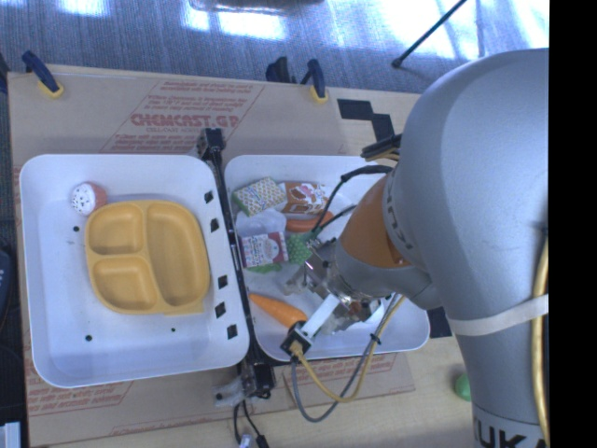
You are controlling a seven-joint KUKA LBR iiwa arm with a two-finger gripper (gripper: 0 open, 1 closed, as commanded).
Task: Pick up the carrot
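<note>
Scanning from the left edge, we saw the left bin (56,343) w/ a yellow divided tray (147,255) lying flat in its middle, three compartments, nothing in them that we could make out. A small white-and-red speckled ball (86,197) sat just off the tray's upper left corner, near the bin wall. A black divider strip (227,250) ran between the two bins.

Moving right, the right bin (244,171) held a cluster of small food packets: a checkered one (260,194) at the top, a brown-printed one (305,194) beside it, a red-and-white one (262,249) below, plus a crumpled clear wrapper (265,223) between them. Something green (299,247) showed just right of the red-and-white packet. The carrot (276,309) lay at a slant on the bin floor near the front left part of that bin, apart from the packets, w/ nothing on top of it.

Just right of the carrot we saw the gripper (315,289), low over the bin, w/ cables looping under it. Whether the jaws were spread or pressed together we couldn't tell; the carrot wasn't between them. The arm (476,213), grey w/ an orange band, took up the right side.
</note>
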